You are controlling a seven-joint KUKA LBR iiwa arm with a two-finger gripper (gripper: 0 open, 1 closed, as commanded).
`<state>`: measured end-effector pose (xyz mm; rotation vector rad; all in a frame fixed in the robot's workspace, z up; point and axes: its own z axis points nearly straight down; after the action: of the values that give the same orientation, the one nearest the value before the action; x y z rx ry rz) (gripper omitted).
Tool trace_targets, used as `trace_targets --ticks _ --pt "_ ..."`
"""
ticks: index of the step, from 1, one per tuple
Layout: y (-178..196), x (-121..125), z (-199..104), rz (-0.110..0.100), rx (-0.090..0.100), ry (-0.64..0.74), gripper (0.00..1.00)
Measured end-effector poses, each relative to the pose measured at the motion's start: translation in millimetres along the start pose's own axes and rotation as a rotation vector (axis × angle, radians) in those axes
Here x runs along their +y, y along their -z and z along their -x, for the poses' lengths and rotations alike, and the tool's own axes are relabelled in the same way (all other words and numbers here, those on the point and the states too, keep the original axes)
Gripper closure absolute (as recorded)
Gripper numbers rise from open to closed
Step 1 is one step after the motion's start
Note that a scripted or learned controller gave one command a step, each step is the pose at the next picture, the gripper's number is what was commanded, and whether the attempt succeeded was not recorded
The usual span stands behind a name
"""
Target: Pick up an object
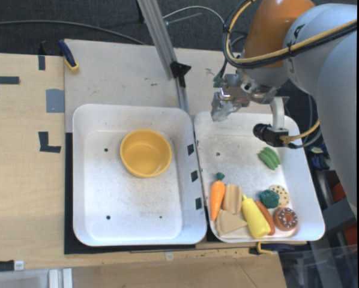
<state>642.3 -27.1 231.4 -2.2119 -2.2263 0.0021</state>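
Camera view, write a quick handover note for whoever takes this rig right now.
Gripper: above the far left corner of the right bin, nothing seen in it.
Right bin: carrot, yellow bottle, donut, green vegetable and other toy food clustered at its near end.
Left bin: yellow bowl.
Done: nothing picked.
Left: descend on one object, grasp and lift.

You have two white bins of speckled, matt plastic. The yellow bowl looks like smooth plastic with a slight sheen. The carrot and yellow bottle appear glossy plastic. The surface is pale wood-grain, matt. The arm's orange band shines; its grey shell looks smooth.
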Motion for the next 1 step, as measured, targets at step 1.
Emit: trace_targets --ticks 1 --pt "-6.5 -18.5 -52.9 -0.001 0.0 0.0 1.0"
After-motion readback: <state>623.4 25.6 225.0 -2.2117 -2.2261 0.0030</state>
